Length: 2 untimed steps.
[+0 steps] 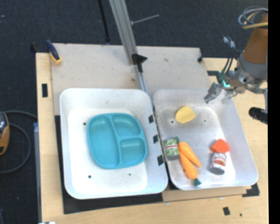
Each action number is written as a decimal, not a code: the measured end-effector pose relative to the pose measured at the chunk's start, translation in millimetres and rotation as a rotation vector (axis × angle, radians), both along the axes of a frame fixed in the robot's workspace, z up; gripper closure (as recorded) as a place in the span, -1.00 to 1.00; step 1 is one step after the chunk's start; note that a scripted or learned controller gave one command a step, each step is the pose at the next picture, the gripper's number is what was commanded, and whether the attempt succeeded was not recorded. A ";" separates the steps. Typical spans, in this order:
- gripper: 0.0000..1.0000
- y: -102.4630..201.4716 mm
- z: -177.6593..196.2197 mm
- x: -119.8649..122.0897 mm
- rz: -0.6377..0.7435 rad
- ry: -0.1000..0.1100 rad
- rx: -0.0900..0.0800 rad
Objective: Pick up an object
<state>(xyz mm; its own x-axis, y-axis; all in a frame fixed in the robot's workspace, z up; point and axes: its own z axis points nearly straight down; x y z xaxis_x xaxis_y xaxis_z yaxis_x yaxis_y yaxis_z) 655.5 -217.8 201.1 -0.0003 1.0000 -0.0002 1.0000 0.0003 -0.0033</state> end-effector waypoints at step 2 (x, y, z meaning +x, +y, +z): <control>-1.00 5.0 -49.8 -7.6 0.000 0.000 -0.001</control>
<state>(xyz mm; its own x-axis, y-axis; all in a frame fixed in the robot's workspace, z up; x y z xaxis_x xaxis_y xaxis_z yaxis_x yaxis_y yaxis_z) 647.8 -212.8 151.3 -0.0002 1.0000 -0.0016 1.0000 0.0002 -0.0031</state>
